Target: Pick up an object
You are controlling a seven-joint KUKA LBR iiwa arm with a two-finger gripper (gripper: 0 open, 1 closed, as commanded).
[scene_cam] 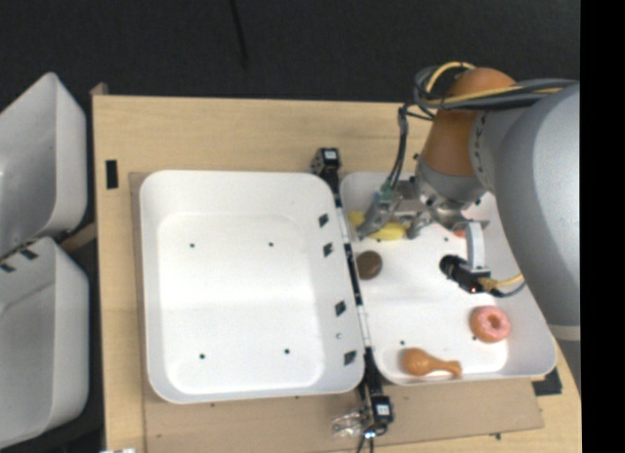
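Smooth white plastic bins (234, 383) sit on a matt wooden bench (244, 139)

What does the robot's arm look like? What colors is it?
The arm is big, round and smooth, mostly grey. Above the wrist sits a shiny orange band. Black and yellow cables loop by the band, and a thin dark cable runs down to the gripper, a small grey metal piece with boxy parts.

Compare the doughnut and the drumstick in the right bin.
The doughnut is pink and ring-shaped with a hole; the drumstick is orange-tan and elongated, tapering to a thin end. The doughnut sits nearer the bin's right edge; the drumstick lies along its near rim. Both rest loose in the right bin, apart from the gripper.
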